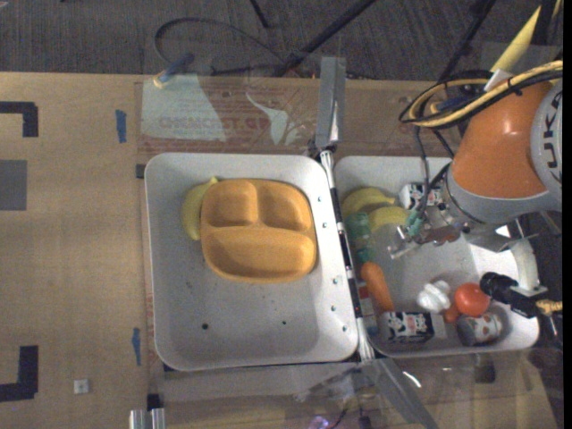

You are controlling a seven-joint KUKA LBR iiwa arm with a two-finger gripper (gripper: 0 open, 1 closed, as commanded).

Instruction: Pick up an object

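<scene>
Hovering over the right bin (pixel 500 266), the gripper (pixel 420 232) is shown low among the clutter; whether it is parted or closed cannot be told. The likeliest target, a carrot (pixel 377 286), is seen just below and to the left of the gripper, beside the divider (pixel 344 239). Its long axis is judged to run along that divider. It is presumed light, stiff and smooth, best gripped across its middle.

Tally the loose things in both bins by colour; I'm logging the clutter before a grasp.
Orange: 2, tray, carrot
Yellow: 2, banana, fruit
Red: 1, ball
White: 1, figure
Black-and-white: 1, carton
Grey: 1, can
Total: 8, others possibly hidden under the arm.
</scene>
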